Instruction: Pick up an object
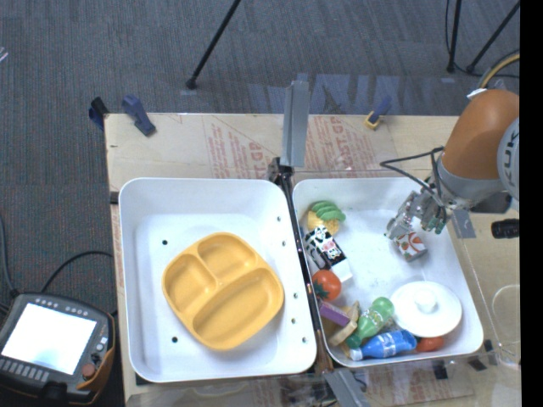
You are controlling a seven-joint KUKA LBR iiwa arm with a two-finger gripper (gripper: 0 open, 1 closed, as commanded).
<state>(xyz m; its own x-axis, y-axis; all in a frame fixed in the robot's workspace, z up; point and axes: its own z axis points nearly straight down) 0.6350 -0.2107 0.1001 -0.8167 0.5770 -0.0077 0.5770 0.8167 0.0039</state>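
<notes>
1. Bench top carries two white bins side by side: the left bin (140,227) and the right bin (373,195).
2. A yellow divided plate (222,289) lies in the left bin.
3. The gripper (413,227) hangs over the right bin's upper right part, with a small white and orange object (413,245) at its tips.
4. That object seems pinched between the fingers, though the slant of the view leaves this uncertain.
5. Along the right bin's left wall lie a yellow and green toy (322,216), a cow-patterned box (323,248) and a tomato (327,285).
6. Near the front edge sit a white lid (426,309), a green bottle (373,319) and a blue bottle (383,345).
</notes>
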